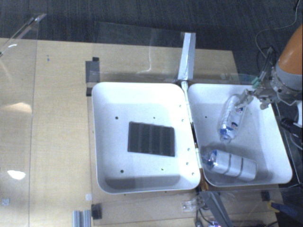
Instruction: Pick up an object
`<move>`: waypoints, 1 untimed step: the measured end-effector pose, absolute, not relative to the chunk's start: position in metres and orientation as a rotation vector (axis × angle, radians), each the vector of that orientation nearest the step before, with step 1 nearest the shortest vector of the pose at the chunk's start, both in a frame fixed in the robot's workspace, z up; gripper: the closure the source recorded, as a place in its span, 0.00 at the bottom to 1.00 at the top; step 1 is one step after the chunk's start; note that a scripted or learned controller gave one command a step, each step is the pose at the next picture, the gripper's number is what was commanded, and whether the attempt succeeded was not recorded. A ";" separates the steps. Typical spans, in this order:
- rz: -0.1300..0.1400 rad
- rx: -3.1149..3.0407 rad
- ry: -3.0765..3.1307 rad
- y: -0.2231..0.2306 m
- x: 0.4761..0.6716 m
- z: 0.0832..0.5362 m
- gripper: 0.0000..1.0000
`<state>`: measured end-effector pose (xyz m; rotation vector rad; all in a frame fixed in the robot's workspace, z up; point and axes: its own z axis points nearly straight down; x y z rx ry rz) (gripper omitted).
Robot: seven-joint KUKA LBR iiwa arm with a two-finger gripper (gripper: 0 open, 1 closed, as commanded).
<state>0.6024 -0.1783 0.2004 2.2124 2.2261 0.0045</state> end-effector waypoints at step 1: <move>0.032 1.899 2.453 -0.175 0.591 0.136 0.00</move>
